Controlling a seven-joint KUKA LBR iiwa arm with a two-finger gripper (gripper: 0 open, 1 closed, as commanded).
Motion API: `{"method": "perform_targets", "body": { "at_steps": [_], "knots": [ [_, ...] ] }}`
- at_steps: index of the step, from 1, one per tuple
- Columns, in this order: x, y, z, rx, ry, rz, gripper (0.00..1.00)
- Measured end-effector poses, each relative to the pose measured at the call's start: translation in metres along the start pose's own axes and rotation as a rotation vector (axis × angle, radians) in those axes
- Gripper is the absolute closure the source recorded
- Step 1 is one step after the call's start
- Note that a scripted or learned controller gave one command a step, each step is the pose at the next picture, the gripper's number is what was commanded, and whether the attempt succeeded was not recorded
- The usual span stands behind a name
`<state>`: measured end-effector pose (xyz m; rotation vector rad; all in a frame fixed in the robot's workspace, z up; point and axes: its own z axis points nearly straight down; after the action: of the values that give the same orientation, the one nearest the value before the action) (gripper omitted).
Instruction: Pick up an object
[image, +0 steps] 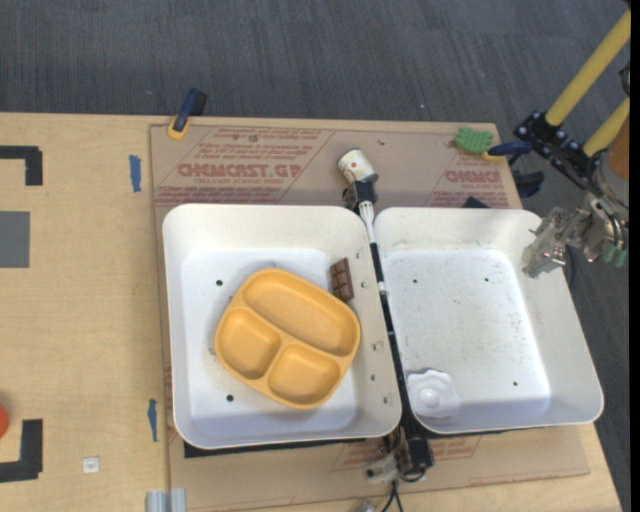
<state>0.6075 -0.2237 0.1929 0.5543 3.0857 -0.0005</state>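
Observation:
A yellow divided plate (288, 337) lies tilted in the left bin (190, 240). A small brown bar (341, 279) rests against that bin's right wall, just above the plate. A white rounded object (432, 391) sits in the near left corner of the right bin (500, 300). My gripper (548, 247) hangs over the right bin's far right rim, away from all three objects. Nothing shows in its grasp.
A white-capped clamp (356, 172) stands at the back between the bins. A green clip (470, 140) and a blue-and-yellow clip (186, 112) sit on the board's far edge. Yellow poles (590, 65) rise at the far right.

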Motion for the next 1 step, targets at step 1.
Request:
{"method": "perform_targets", "body": {
  "at_steps": [1],
  "knots": [
    [-0.0416,0.016,-0.0429,-0.001,-0.002,-0.56,1.0]
  ]
}}
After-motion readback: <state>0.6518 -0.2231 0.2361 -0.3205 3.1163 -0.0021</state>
